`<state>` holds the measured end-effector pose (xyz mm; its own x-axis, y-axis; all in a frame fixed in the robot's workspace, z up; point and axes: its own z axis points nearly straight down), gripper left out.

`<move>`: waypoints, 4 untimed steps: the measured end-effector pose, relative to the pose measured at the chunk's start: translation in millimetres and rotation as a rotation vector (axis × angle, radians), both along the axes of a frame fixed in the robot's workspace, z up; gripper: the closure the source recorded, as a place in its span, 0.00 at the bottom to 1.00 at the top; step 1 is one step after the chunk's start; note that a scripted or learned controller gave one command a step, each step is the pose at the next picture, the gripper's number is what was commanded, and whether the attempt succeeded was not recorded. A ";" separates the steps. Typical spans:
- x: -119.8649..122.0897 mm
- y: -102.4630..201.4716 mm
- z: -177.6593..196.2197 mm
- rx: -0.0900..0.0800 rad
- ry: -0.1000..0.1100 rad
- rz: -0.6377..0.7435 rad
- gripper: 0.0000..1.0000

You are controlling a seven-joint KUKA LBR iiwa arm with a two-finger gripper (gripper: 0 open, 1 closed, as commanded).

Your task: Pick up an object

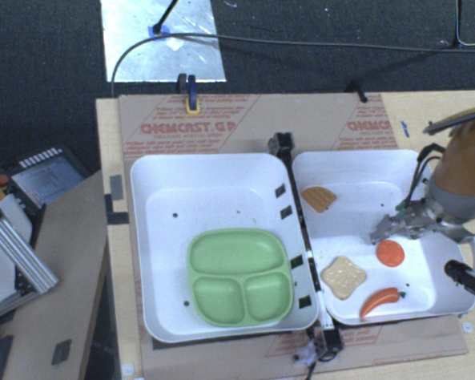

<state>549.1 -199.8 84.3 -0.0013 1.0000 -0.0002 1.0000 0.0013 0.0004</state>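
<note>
White plastic bins sit side by side on my counter (pixel 117 257), and everything I could pick lies in the right bin (pixel 356 163), lower right of the frame. I see a tan wedge of toy food (pixel 319 198) near its upper left corner, a pale slice of toast (pixel 343 276) toward the lower left, an orange-red chilli (pixel 380 301) along the bottom edge, and a red-orange round piece (pixel 391 253) just right of centre. The left bin (pixel 153 190) carries a green divided plate (pixel 239 275) and nothing I would go for. My arm (pixel 465 171) reaches in from the right edge, and the hand (pixel 392 230) hangs low just above and to the left of the round piece; I cannot tell from this angle whether it touches it. By my reading the task is at the approach or closing stage: every object lies on the bin floor, nothing is lifted, so the grasp and the raise are both left to do.
</note>
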 end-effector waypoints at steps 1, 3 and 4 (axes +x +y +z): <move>0.9 -0.4 11.5 -0.001 -0.003 0.000 1.00; -11.8 -1.8 132.1 -0.002 -0.006 0.002 1.00; -10.7 -2.0 140.8 -0.001 -0.003 0.003 1.00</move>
